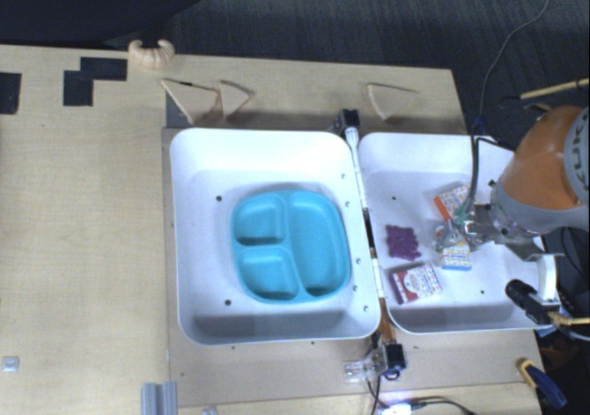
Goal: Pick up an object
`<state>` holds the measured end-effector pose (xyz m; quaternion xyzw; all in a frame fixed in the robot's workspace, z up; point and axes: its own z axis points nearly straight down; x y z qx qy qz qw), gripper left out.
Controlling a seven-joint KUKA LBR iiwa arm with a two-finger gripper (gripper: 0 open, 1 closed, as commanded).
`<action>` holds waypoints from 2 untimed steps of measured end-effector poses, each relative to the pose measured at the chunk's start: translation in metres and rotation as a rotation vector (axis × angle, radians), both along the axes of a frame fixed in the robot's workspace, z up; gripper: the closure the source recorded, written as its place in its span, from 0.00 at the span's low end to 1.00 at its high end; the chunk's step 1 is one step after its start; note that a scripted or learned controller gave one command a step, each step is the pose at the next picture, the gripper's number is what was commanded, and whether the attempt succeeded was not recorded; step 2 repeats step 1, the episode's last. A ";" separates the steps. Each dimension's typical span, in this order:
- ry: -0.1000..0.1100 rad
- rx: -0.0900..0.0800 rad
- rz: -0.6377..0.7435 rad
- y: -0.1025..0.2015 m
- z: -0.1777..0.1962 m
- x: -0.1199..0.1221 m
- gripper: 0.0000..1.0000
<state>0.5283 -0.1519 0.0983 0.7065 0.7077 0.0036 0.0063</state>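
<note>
A: Item one, the left bin. What is sitting in it?

B: A blue divided tray, three compartments, lying flat near the middle of the bin floor, its long compartment facing 3 o'clock.

A: Item two, the right bin?

B: Four small things are lying in it. A purple knobbly piece is resting toward the bin's 9 o'clock side. A dark red and white packet is lying at 6 o'clock from the purple piece, close beside it but apart. An orange and white packet is lying at 2 o'clock from the purple piece. A small white and blue packet is sitting at 6 o'clock from the orange one.

A: Item three, the arm?

B: The grey arm with its orange band is reaching in from 3 o'clock. The gripper is hanging low over the right bin, between the orange and white packet and the white and blue packet, just at the upper edge of the latter.

A: Is the pincer gripping anything?

B: Cannot tell. The tip is showing as a small metallic cluster, too blurred to read how wide it is standing or whether anything is caught in it.
</note>
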 end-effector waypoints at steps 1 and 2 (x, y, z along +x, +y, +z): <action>0.009 0.004 0.003 0.046 0.105 -0.040 1.00; 0.009 0.004 0.003 0.046 0.105 -0.040 1.00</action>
